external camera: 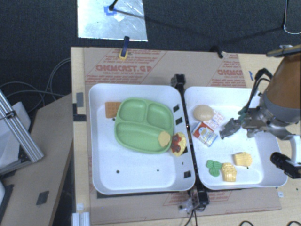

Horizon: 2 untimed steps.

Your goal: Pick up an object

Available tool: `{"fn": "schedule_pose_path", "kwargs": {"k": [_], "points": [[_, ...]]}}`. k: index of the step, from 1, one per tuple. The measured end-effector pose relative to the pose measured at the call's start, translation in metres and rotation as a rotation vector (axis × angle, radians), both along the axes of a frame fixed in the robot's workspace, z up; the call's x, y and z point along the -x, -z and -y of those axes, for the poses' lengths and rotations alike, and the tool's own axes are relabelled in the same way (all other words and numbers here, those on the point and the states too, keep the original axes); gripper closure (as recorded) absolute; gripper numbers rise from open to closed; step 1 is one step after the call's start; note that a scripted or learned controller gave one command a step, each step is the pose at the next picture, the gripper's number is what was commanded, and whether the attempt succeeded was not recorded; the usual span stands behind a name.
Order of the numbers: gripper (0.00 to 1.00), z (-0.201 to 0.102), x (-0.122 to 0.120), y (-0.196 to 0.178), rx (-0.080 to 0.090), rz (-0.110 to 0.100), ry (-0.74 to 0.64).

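The counter (pixel 141 62) is a cardboard-covered board at the frame's centre, carrying two white bins over dark carpet (pixel 37 27), with a shiny metal sheet (pixel 112 13) at upper centre and aluminium framing (pixel 16 126) at far left. The left bin (pixel 136 178) holds a green divided plate (pixel 141 125), an orange cracker (pixel 112 109) and a red-and-yellow toy (pixel 178 143). The right bin (pixel 221 91) holds a beige bun (pixel 203 112), a small packet (pixel 205 133), a green toy (pixel 214 167) and two yellow pieces (pixel 235 166). The hand (pixel 227 129) hovers over the right bin beside the packet; whether it is wide or narrow, I cannot tell.
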<state>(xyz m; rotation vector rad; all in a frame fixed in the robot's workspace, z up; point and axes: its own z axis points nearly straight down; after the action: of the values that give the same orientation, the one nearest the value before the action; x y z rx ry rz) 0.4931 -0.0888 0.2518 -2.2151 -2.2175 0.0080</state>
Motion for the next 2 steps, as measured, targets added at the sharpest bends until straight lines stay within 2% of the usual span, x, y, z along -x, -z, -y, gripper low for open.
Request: {"fn": "schedule_pose_path", "kwargs": {"k": [1, 2], "points": [[0.0, 0.0, -0.001, -0.004, 0.001, 0.009, -0.002], [0.0, 0.007, 0.002, 0.056, 0.001, 0.005, 0.001]]}}
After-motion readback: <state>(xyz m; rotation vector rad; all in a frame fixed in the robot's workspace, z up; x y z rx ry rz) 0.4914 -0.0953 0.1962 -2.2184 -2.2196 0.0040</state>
